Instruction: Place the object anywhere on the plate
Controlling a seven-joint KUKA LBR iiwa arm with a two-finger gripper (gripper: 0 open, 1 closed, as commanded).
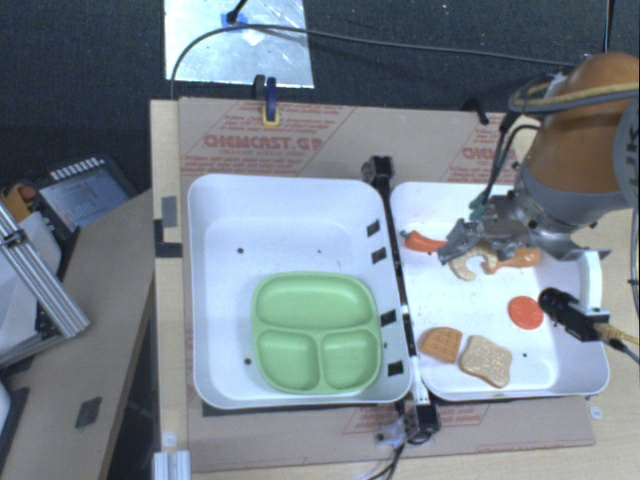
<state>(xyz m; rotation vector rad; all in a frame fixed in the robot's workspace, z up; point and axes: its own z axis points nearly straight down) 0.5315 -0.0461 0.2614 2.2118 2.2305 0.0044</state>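
Lettering reading "CHEMCAST GP" runs in red across the brown sheet (300,138) under both bins. Tool (468,240) hovers low in the right bin (590,368) over a tan food piece (500,261); its opening cannot be made out. Green plate (315,331) sits in the left bin (215,268).

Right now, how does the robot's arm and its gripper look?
The arm has a rounded grey body with a wide orange band on top. Thin black cables run along it. The gripper is small, dark grey metal.
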